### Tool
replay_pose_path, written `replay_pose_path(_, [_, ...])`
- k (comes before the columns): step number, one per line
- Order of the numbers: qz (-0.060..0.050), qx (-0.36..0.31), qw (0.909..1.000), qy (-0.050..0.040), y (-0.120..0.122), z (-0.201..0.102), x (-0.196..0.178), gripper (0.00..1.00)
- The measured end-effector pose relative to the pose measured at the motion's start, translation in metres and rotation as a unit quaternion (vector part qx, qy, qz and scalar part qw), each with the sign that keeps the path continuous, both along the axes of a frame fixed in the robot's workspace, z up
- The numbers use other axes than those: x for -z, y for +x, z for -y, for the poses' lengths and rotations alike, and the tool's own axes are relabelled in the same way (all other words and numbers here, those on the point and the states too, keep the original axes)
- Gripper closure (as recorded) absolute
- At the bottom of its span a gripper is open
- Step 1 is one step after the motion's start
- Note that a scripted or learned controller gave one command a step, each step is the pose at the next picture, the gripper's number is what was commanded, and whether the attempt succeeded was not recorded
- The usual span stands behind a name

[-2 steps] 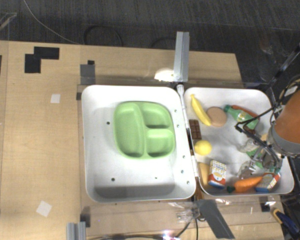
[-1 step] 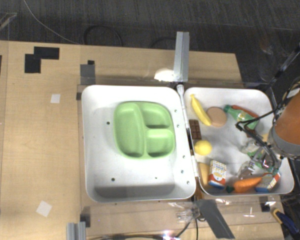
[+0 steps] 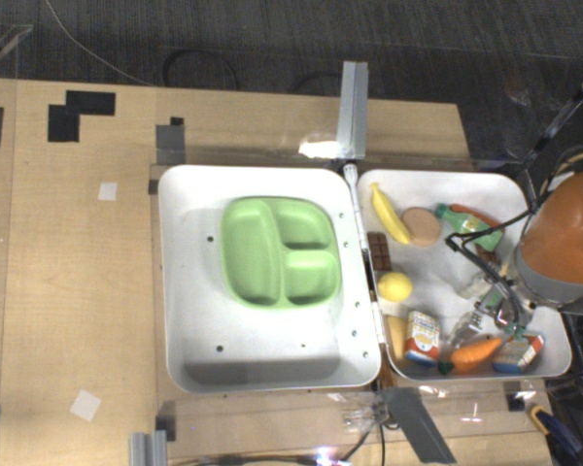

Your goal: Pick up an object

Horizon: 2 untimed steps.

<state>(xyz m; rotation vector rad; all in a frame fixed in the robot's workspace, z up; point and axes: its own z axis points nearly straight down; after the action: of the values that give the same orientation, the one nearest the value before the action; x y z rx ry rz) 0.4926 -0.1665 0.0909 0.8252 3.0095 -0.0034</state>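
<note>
Over right bin [image 3: 554, 355], gripper [image 3: 486, 311] sits low by carrot [image 3: 474, 353] and juice carton [image 3: 424, 336]; jaws state unclear. Green tray [image 3: 277, 250] in left bin [image 3: 189, 289].

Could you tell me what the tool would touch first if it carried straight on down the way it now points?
Probably the carrot, which lies just under the tool in the right bin; depth is hard to judge here.

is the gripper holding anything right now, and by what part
Cannot be told. The gripper is low in the right bin, just above the carrot, but wires and clutter hide its tips.
</note>
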Motion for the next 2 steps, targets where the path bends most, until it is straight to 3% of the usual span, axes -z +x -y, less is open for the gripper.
replay_pose_path(1, [0.001, -0.007, 1.0, 0.0001, 0.0, -0.026, 0.0, 0.0])
replay_pose_path(2, [0.008, -0.011, 0.9999, -0.0018, 0.005, -0.026, -0.014, 1.0])
